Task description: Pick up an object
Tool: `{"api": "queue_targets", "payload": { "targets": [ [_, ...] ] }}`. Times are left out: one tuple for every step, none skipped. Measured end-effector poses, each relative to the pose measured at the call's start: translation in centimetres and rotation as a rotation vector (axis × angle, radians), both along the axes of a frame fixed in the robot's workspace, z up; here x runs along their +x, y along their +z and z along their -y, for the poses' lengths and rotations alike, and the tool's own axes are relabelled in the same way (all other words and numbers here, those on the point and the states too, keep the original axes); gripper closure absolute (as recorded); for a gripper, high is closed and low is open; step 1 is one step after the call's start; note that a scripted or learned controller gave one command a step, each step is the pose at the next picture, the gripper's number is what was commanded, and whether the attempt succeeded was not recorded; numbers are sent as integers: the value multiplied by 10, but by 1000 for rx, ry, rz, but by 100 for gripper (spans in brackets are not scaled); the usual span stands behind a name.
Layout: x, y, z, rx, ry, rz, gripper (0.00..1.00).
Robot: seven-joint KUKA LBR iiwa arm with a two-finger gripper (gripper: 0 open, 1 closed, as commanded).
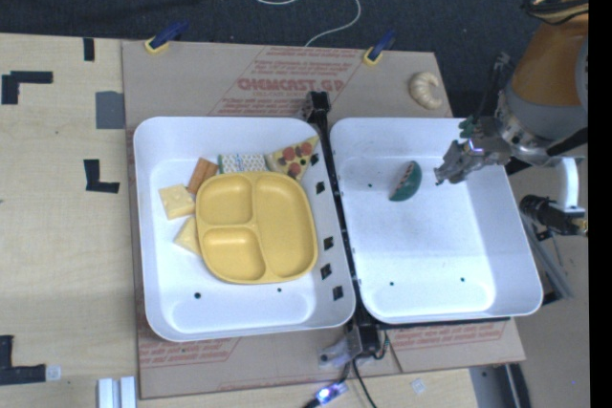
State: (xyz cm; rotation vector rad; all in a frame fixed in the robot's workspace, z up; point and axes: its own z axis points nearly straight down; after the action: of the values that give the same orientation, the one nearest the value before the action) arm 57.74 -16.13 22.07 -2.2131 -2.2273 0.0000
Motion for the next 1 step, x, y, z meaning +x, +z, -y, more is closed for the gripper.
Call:
{"api": "queue_targets", "payload": {
  "targets": [
    [-11, 6, -44, 0, -1, -1, 100]
  ]
}}
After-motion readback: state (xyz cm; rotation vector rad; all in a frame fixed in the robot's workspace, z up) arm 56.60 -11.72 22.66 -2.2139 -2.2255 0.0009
